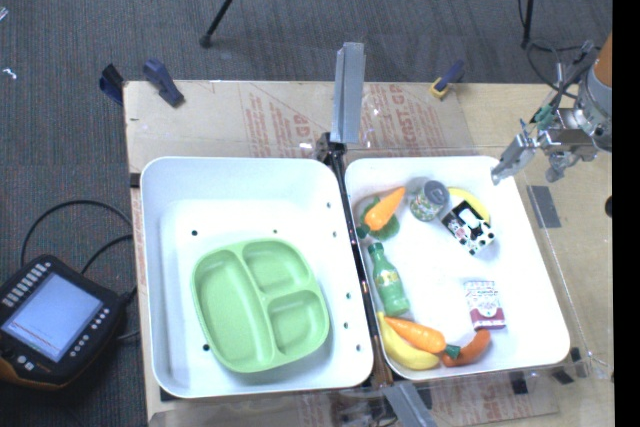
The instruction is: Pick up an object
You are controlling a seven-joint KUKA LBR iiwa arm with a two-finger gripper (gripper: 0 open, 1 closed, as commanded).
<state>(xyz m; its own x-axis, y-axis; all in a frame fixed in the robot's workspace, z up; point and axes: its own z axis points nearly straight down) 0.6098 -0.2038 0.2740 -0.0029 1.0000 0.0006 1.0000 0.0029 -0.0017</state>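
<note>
Gripper [520, 158] over right bin [545, 310] rim, jaws spread, nothing between; green bottle [388, 280] w/ carrots; labels illegible.

Arm and gripper [533, 152], appearance as seen from overhead camera.
Grey metal wrist assembly with pale, angular finger links; sliver of orange band at upper right frame edge; small green-teal spot near wrist; thin dark cables alongside housing. Fine details such as screws too small to resolve.

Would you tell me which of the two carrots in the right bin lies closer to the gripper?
The carrot at the bin's far left corner, beside the can; the other carrot lies along the near edge, farther from the gripper.
</note>
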